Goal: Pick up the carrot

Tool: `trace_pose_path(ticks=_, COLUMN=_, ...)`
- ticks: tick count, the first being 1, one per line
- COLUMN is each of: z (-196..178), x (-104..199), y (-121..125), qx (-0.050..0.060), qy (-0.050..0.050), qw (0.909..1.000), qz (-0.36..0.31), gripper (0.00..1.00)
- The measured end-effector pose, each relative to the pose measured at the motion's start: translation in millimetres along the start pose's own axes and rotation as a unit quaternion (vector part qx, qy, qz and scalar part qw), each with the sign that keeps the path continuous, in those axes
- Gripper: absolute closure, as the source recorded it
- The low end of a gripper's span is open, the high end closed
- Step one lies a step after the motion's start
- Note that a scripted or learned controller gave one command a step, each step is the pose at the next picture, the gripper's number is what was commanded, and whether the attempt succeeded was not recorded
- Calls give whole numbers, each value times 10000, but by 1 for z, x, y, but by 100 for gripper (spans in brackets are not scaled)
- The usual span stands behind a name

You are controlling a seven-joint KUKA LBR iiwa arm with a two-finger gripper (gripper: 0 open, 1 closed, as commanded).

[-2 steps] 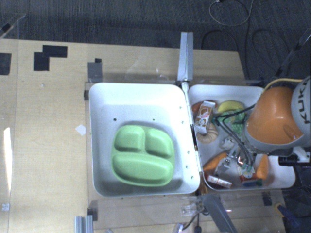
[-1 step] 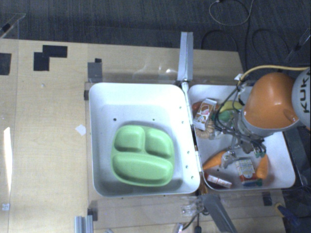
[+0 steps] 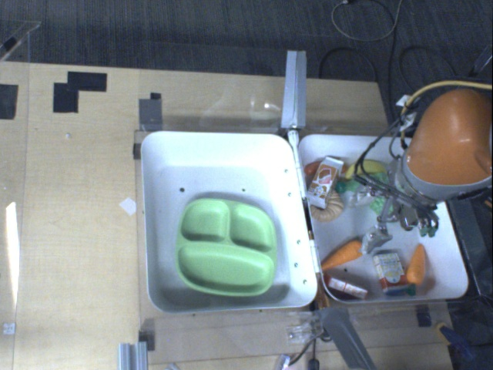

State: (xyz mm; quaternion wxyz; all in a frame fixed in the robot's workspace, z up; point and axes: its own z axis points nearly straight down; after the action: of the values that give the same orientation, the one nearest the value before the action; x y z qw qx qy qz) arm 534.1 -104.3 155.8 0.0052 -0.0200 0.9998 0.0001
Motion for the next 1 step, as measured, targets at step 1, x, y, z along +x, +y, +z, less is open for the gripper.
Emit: trace_pose_path(ticks=1, z=65, x=0, y=17, qx=3, qy=-13, qw=9853, qz=-1710, gripper=0)
